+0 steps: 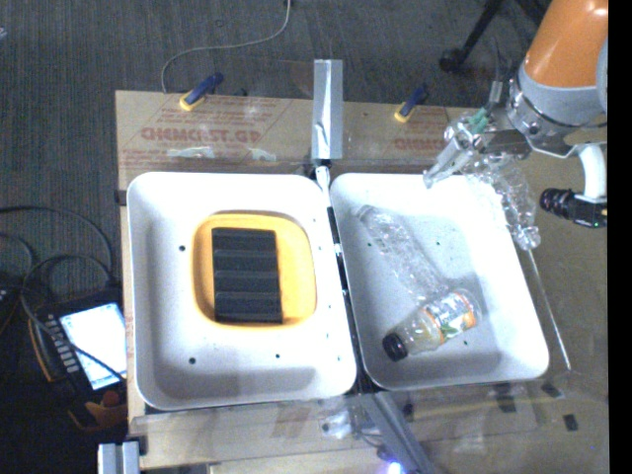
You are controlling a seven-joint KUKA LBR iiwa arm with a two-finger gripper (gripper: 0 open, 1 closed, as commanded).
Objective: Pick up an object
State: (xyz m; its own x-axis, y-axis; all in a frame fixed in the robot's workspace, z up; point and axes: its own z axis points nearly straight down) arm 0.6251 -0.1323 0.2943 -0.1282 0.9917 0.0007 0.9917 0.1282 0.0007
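In the right bin (513,358) a clear plastic bottle (434,326) with a black cap and an orange-green label lies on its side near the front. A crumpled clear bottle (397,247) lies behind it, toward the bin's middle. The left bin (158,363) holds a yellow tray (301,270) with a black ribbed block (245,275) in it. My gripper (479,207) hangs over the right bin's far right corner, well above and behind both bottles. Its clear fingers (518,200) are spread apart with nothing between them.
A metal divider post (327,107) stands behind the seam between the bins. Two blue-and-yellow clamps (200,90) hold the cardboard backing at the far edge. Cables and a lit device (84,336) lie on the floor to the left.
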